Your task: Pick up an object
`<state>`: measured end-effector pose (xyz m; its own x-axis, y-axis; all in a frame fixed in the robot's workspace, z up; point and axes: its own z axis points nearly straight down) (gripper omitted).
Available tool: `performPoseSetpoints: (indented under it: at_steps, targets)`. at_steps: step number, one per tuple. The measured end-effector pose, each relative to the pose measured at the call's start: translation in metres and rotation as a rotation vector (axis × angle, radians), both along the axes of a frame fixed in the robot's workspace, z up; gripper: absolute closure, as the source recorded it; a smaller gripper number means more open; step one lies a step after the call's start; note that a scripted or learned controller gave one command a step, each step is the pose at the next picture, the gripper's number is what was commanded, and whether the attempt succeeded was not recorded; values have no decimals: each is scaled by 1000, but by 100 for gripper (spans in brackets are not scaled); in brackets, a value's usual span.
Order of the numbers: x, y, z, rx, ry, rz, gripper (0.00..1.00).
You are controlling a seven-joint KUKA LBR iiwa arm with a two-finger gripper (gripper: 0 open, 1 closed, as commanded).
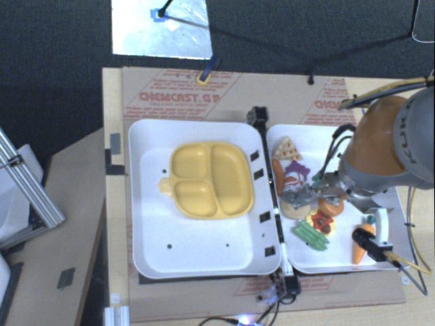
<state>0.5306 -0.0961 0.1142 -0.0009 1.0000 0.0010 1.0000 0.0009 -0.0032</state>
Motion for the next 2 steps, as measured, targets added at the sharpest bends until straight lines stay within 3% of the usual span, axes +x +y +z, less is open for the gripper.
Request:
performPoseSetpoints:
  at_steps: [1,2]
  targets:
    - [5,-3,-24,-7,-21,-3,0]
    - [7,-4,-11,-10,-28,-3,100]
